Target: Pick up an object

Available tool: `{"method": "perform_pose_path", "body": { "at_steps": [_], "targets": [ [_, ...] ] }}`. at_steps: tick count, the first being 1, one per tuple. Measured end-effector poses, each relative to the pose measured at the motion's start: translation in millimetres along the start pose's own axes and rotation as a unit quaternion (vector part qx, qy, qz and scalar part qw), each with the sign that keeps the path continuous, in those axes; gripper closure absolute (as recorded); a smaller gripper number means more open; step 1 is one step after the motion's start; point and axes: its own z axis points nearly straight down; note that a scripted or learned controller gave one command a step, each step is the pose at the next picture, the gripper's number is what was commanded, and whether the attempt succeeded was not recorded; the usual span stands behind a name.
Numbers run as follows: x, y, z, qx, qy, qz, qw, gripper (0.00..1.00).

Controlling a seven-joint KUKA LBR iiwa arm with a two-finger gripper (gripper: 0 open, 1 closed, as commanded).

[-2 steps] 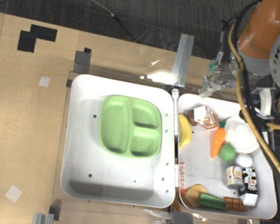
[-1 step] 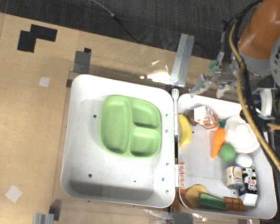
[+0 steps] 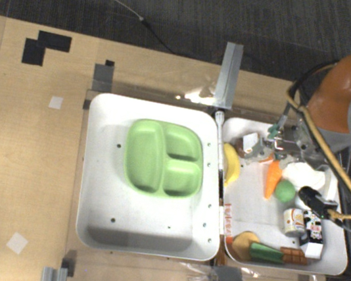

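My gripper hangs over the far end of the right bin, below the orange wrist band. Just beneath it lies an orange carrot, and a green ball touches the carrot's right side. A yellow banana lies along the bin's left wall. A small white cube sits left of the gripper. Nothing shows held in the gripper.
The left bin holds a green divided plate. Also in the right bin are a white lump, a small can, a black and white box and a green and brown stick. Cables cross its far right.
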Motion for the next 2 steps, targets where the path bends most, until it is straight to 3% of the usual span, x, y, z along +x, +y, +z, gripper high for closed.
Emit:
{"method": "perform_pose_path", "body": {
  "at_steps": [1,2],
  "targets": [
    [-30,0,70,-0.005,0.000,-0.019,0.9998,0.00],
    [-38,35,95,-0.005,0.000,0.014,0.9999,0.00]
  ]
}}
